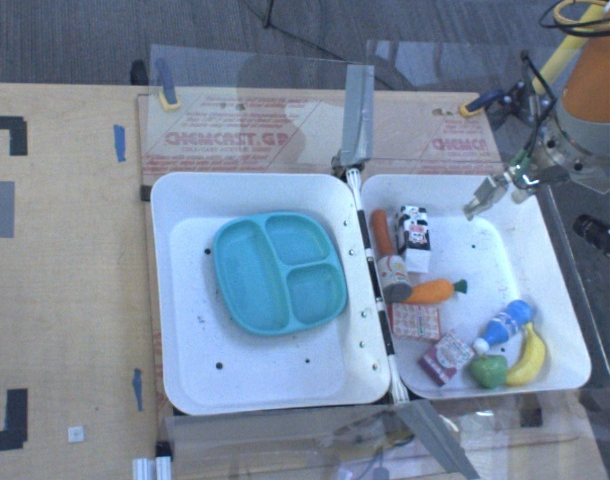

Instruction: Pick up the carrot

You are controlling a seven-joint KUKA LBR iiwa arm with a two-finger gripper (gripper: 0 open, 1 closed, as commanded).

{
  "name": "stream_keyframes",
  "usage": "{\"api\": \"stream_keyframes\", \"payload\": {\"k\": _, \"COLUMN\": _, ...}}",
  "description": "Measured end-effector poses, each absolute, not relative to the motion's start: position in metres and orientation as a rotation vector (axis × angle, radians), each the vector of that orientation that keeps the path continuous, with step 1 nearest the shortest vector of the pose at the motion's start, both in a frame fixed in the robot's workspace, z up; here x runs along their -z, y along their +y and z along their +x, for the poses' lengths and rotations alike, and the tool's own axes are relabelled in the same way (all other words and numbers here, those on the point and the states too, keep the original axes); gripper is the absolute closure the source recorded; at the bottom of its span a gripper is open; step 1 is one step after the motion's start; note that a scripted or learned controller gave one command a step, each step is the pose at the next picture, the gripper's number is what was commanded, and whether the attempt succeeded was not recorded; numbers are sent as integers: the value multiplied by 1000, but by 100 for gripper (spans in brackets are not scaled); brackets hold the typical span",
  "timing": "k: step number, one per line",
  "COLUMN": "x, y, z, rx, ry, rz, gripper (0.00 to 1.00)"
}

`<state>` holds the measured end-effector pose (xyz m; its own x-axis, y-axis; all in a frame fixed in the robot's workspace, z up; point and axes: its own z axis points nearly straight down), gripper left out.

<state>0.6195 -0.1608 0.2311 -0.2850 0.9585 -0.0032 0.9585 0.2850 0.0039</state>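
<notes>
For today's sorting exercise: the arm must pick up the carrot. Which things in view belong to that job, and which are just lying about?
Belonging to the job:
carrot
gripper
right bin

Just lying about:
teal divided plate
banana
blue bottle
green fruit
milk carton
sausage

Arm (585, 88) reaching in from right, gripper (482, 203) hanging low, nothing between fingers.

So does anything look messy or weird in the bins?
Nothing looks broken or spilled. The toy food is jumbled in the right bin: the carrot lies on its side among the other pieces. The blue plate sits a bit crooked in the left bin.
</notes>
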Motion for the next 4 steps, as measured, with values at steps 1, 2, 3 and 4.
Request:
{"api": "stream_keyframes", "payload": {"k": 1, "x": -179, "y": -163, "z": 607, "rx": -1, "ry": 2590, "rz": 1775, "gripper": 0}}
{"api": "stream_keyframes", "payload": {"k": 2, "x": -90, "y": -121, "z": 578, "rx": -3, "ry": 2793, "rz": 1429, "gripper": 0}}
{"api": "stream_keyframes", "payload": {"k": 3, "x": -149, "y": -125, "z": 561, "rx": -2, "ry": 2926, "rz": 1125, "gripper": 0}}
{"api": "stream_keyframes", "payload": {"k": 4, "x": -92, "y": -101, "z": 532, "rx": -3, "ry": 3014, "rz": 827, "gripper": 0}}
